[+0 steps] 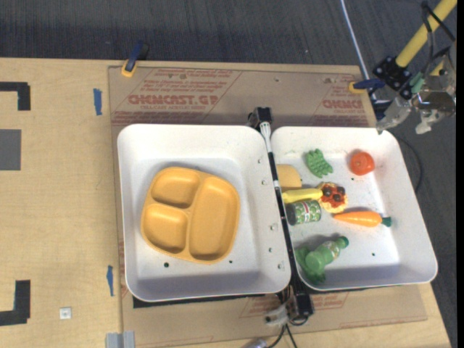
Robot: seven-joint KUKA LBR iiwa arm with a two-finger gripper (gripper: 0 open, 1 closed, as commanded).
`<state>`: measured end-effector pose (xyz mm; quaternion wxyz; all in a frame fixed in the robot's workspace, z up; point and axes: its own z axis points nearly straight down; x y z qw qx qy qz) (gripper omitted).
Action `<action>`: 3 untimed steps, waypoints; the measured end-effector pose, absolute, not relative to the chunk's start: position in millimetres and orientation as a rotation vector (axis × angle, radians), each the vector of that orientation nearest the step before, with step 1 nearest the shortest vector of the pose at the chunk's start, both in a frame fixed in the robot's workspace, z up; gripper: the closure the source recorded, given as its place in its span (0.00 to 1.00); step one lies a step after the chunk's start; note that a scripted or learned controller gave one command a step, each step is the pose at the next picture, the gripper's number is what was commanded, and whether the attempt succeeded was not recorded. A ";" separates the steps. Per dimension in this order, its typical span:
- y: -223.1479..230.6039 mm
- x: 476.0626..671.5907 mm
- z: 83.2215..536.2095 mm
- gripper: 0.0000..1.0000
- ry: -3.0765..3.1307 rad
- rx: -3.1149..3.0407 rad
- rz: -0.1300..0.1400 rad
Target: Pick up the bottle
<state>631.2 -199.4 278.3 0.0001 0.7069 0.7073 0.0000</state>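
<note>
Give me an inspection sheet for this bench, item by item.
Surface: two white bins; left bin, right bin, on cardboard.
Job's things: green bottle lying in the right bin's near part, untouched.
Clutter: yellow divided plate in left bin; tomato, carrot, small can, green leafy toy in right bin.
Gripper: gripper beyond the right bin's far corner, off the bottle.
Cables: thin cable at upper right.
Surroundings: dark carpet.

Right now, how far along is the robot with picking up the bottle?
Nothing looks done yet. The green bottle lies on its side near the front of the right bin, beside the small jar and the carrot. The pincer sits off the bin's far right corner. Reaching over, descending, gripping and lifting all remain.
</note>
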 end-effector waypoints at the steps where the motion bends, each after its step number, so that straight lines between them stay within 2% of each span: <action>1: -140.1 648.8 184.0 0.00 2.277 2.167 0.000; 2: -97.8 643.9 85.9 0.00 2.148 2.289 0.002; 3: -98.3 644.8 96.9 1.00 2.146 2.287 0.004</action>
